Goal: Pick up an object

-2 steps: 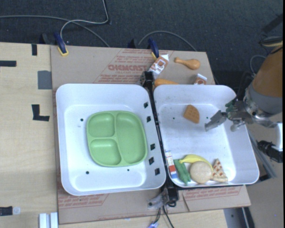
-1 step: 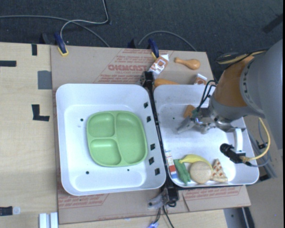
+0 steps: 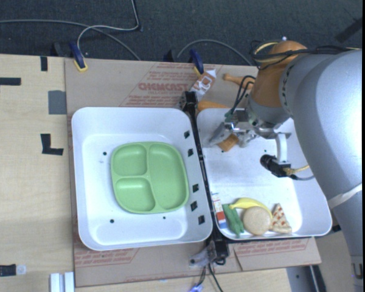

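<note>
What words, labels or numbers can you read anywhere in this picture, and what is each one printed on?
"CHEMCAST", red print on the cardboard sheet under the bins, readable only roughly.
Smaller red lines beneath it: too blurred to read.
Red print on the cardboard's front edge: too small to read.
Label on a small packet in the right bin: too small to read.
The green plate bears no text.

Surface materials and finishes

Bins [image 3: 91, 163]: smooth, slightly glossy white plastic. Divided plate [image 3: 149, 177]: matt green plastic. Bench sheet [image 3: 134, 87]: printed brown cardboard. Arm [image 3: 328, 120]: smooth grey casing with a soft sheen.
</note>
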Controlling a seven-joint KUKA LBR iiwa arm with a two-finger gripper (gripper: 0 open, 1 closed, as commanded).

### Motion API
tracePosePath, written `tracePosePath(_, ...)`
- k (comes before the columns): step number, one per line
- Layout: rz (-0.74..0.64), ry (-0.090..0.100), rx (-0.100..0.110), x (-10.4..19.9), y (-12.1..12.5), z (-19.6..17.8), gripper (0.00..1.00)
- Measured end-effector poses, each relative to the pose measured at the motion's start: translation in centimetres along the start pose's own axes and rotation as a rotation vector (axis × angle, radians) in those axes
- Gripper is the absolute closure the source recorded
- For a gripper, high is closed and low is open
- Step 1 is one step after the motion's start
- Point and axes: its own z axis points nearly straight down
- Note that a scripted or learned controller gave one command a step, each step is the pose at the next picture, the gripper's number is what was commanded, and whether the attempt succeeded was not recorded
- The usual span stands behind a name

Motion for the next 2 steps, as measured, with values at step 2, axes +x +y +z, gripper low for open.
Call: tracePosePath(2,0.002,-0.002,0.002,0.58,1.89,0.06,0.0)
